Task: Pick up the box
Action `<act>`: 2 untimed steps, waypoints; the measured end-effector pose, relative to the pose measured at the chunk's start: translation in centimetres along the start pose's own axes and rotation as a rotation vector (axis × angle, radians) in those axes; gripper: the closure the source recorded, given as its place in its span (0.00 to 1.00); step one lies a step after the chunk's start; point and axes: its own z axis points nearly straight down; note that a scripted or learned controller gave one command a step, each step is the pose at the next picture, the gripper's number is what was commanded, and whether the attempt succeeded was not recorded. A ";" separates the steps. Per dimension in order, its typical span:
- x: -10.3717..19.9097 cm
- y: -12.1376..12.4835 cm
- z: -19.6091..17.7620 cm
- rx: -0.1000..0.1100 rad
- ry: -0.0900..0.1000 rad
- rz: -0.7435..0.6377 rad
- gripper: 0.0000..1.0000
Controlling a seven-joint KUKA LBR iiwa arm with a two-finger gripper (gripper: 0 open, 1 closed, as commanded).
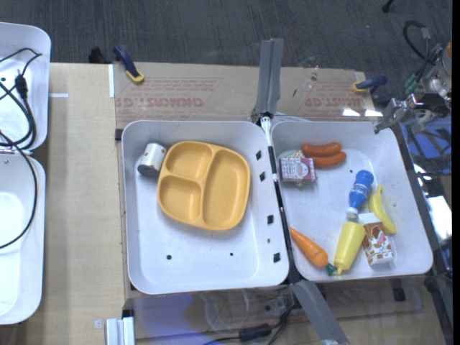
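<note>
A small pink-and-white box (pixel 297 169) lies in the right bin (pixel 316 131), near its left wall and just below two sausages (pixel 323 154). A second box, a brown-and-white carton (pixel 378 244), lies at the bin's near right corner, beside a yellow squeeze bottle (pixel 348 245).
The right bin also holds a blue bottle (pixel 361 187), a banana (pixel 382 209) and a carrot (pixel 310 246). In the left bin (pixel 194 264) sit a yellow divided plate (pixel 204 185) and a tin can (pixel 150 159). A metal fixture with cables (pixel 417 103) stands by the right bin's far right corner.
</note>
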 end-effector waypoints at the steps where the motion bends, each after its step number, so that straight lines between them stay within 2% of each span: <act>1: -0.7 -4.3 -2.1 0.001 -0.001 -0.120 0.00; 2: -0.6 -0.8 -0.7 -0.001 -0.002 -0.093 0.00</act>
